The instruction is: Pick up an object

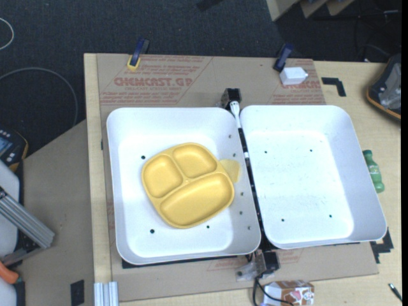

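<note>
The yellow divided plate (187, 185) lies flat in the left bin (127, 228), roughly at its middle, with two small compartments on the far side and one large compartment on the near side. A small pale yellow piece (231, 169) sits just beside its right edge, touching or nearly so, between the plate and the bin's right wall. The right bin (357, 222) stands alongside, its rim meeting the left bin's. A green object (373, 171) lies on the bench (191, 75) just right of the right bin.

Bright even overhead light, soft short shadows, mild glare on white bins (127, 132), slightly soft focus
</note>
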### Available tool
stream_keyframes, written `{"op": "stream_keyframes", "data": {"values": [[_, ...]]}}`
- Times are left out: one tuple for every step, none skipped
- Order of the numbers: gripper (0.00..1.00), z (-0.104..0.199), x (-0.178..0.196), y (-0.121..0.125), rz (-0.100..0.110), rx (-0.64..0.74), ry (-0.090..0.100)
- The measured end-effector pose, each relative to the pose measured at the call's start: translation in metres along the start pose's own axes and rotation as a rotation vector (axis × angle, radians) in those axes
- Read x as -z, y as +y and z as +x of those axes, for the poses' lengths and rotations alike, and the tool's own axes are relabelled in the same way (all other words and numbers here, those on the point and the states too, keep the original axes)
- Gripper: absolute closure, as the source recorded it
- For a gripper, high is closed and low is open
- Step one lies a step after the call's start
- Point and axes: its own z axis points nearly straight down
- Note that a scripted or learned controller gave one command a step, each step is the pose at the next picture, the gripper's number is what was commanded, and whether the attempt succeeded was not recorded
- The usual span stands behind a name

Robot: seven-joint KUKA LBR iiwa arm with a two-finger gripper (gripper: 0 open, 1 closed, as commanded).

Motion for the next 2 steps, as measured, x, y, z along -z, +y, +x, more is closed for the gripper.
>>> {"op": "stream_keyframes", "data": {"values": [[1.0, 0.025, -0.091, -0.002, 0.015, 0.001, 0.004], [1.0, 0.033, -0.196, -0.003, 0.014, -0.003, 0.004]]}}
